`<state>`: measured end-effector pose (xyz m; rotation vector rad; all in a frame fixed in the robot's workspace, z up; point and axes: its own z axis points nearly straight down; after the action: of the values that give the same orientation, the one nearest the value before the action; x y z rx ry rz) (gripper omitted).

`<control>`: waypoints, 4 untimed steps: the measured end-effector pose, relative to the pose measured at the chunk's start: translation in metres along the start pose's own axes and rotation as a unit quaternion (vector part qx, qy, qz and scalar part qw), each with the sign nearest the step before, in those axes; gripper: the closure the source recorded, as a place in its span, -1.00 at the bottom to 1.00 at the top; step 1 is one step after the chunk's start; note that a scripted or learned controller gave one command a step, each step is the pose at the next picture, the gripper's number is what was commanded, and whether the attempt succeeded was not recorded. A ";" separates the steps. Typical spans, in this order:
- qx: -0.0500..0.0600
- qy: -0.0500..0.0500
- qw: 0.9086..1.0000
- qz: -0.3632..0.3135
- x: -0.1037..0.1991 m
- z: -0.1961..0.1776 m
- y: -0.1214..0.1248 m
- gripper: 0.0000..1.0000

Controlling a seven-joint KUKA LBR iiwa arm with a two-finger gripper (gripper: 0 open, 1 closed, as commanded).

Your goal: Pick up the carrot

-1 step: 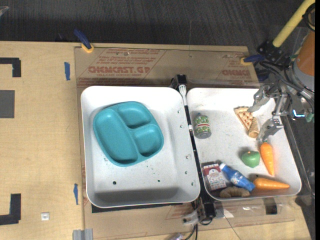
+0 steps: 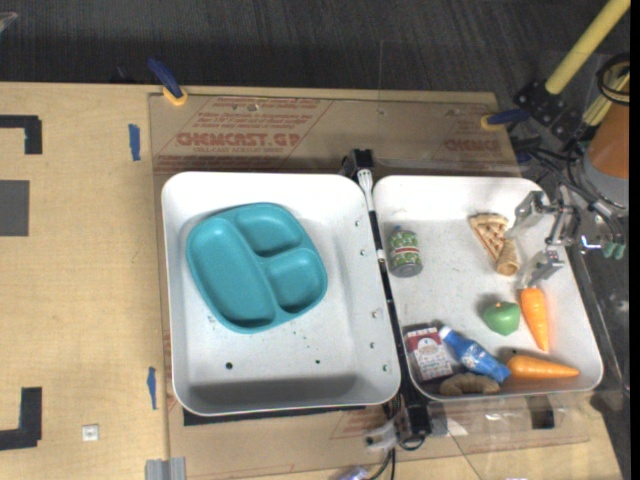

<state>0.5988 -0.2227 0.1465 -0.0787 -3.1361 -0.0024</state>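
1. Hanging over the right bin (image 2: 450,193), the gripper (image 2: 537,236) has its two fingers spread wide with nothing between them
2. One carrot (image 2: 535,315) stands just below the gripper, beside a green apple (image 2: 502,317)
3. Another carrot (image 2: 541,369) lies flat at the bin's front, near a blue packet (image 2: 475,354)
4. A blue plate (image 2: 256,264) sits in the left bin (image 2: 190,368)

Bright even light, soft shadows, slightly soft focus
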 end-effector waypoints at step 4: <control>0.003 -0.016 0.998 0.059 0.112 0.055 0.031 -1.00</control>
<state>0.4887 -0.1858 0.0918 -0.2663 -3.1584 0.0092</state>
